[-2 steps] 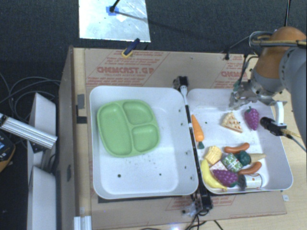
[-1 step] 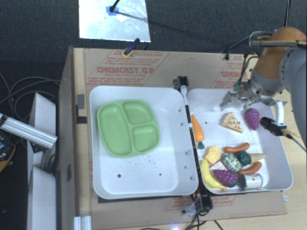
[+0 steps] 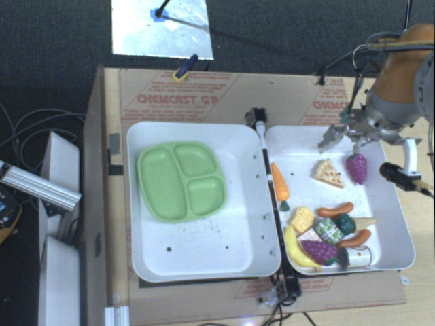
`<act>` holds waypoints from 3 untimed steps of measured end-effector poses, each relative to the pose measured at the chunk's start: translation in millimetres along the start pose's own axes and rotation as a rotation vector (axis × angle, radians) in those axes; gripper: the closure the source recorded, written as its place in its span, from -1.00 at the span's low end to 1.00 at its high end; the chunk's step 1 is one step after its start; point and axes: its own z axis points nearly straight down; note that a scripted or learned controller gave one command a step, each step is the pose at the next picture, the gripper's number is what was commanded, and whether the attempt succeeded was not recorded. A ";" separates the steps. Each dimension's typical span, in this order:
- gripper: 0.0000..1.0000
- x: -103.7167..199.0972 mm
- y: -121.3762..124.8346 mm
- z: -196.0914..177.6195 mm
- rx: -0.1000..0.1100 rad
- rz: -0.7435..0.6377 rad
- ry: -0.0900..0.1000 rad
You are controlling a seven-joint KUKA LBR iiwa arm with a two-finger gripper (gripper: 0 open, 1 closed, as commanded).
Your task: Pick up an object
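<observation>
Camera view: the gripper (image 3: 346, 136) hovers over the far part of the right bin (image 3: 394, 212), fingers (image 3: 331, 138) spread and grasping nothing. Just beside it lies a purple grape bunch (image 3: 357, 168), long axis running near-to-far. A pizza slice (image 3: 329, 174) lies left of the grapes. The left bin (image 3: 153, 253) carries a green divided plate (image 3: 181, 180).

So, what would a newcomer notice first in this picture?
First, the green divided plate lying alone in the left bin. Then the heap of toy food in the right bin: banana, corn, sausages, with a carrot by the divider. The gripper hangs over that bin's far edge, near purple grapes.
</observation>
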 end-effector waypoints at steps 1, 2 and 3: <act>-1.00 -15.0 -13.5 49.5 0.006 0.004 0.000; -1.00 -17.3 -5.2 82.2 0.003 0.001 0.004; 1.00 -18.4 -4.1 70.8 -0.001 0.001 0.001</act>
